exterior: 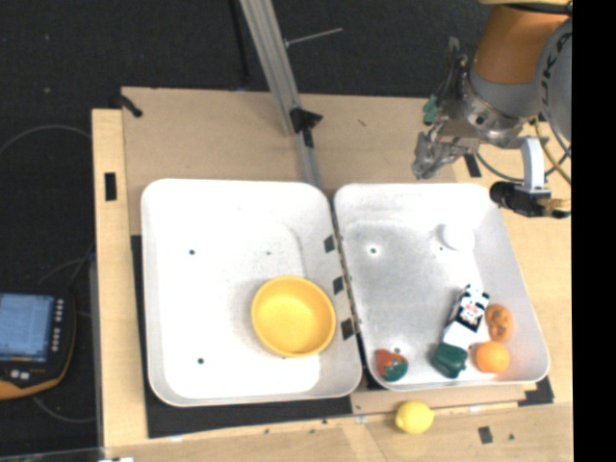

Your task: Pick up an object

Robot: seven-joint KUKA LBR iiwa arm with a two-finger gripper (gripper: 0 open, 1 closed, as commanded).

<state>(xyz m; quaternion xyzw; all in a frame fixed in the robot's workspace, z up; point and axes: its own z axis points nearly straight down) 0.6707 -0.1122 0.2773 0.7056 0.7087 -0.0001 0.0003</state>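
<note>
Camera view: the hand [433,159] is held above the far edge of the right bin [404,258]; whether it is wide or narrow cannot be told. Nothing is held. The objects are clustered at the near corner: orange [492,357], carton [465,320], green block [449,360]. The orange, standing clear, would best be approached straight down. No writing can be read.

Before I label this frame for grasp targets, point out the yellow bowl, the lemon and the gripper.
yellow bowl [294,316]: camera view, on the bowl's inner floor.
lemon [414,417]: camera view, on the middle of the fruit's skin.
gripper [430,165]: camera view, at the fingertips' lower end.
</note>
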